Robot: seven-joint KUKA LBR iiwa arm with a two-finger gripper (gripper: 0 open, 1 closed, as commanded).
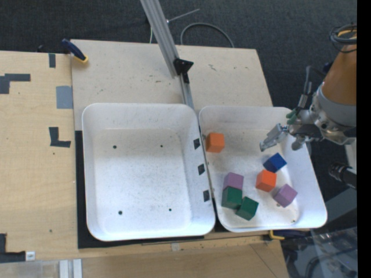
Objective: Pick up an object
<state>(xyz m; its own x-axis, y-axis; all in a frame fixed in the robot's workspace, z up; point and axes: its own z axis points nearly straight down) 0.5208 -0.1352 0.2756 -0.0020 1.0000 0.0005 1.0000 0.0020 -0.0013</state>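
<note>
The right bin (246, 120) holds several small cubes. An orange cube (215, 142) sits alone near its left wall. A blue cube (275, 163) and a second orange cube (266, 180) lie toward the right. Two purple cubes (233, 182) (284, 195) and two green cubes (232, 197) (247, 208) cluster at the front. My gripper (283, 140) hangs over the right side of this bin, just above and behind the blue cube. It is open, with nothing between its fingers.
The left bin (139, 172) stands beside the right one, sharing a middle rim. A slanted metal pole (165, 33) rises behind the bins, near a cable loop (203, 30). A blue and yellow clamp (75, 51) lies at the bench's far left.
</note>
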